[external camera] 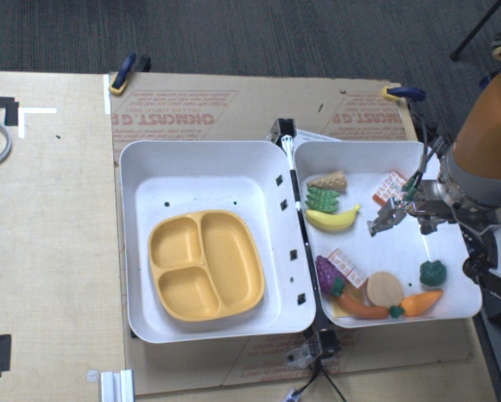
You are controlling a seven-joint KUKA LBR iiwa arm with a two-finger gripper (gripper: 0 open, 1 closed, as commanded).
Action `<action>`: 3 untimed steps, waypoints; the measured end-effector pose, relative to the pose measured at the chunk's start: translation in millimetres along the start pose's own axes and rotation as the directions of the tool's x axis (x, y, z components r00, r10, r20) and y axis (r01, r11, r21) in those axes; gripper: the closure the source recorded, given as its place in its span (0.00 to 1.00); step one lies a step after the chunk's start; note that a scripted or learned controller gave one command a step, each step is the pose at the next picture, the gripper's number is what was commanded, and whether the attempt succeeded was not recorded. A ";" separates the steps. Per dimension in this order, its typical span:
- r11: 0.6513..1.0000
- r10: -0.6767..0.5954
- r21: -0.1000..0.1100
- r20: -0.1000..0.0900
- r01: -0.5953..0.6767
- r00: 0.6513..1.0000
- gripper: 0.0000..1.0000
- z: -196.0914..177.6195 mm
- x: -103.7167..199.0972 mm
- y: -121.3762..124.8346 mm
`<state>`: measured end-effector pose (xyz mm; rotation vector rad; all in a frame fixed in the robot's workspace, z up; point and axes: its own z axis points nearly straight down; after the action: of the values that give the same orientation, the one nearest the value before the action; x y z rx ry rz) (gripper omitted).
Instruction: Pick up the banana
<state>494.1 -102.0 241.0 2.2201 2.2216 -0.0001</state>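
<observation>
The yellow banana (333, 218) lies in the right bin (364, 159), near its left wall, curved with its ends turned up. A green toy vegetable (322, 198) rests against the banana's upper side. My gripper (385, 219) hovers to the banana's right, about a finger's length away and not touching it. It is open, with nothing between its fingers. The grey wrist and orange band (489, 132) come in from the right edge.
A tan bread piece (329, 182) and a red-white packet (390, 187) lie at the back of the right bin. Purple grapes (325, 270), a small box (345, 264), a tan disc (384, 290), carrots (364, 309) and broccoli (433, 272) crowd its front. The left bin (200, 162) holds a yellow divided plate (205, 264).
</observation>
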 end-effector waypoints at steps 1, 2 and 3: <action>0.997 0.077 0.001 0.000 -0.077 0.997 0.00 36.0 53.5 75.8; 0.999 0.031 -0.008 0.001 -0.031 1.000 0.00 141.1 2.9 90.4; 0.987 -0.159 -0.011 0.005 0.159 0.987 0.00 143.3 4.9 93.8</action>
<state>587.9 -97.2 97.7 2.0290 2.3835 0.0080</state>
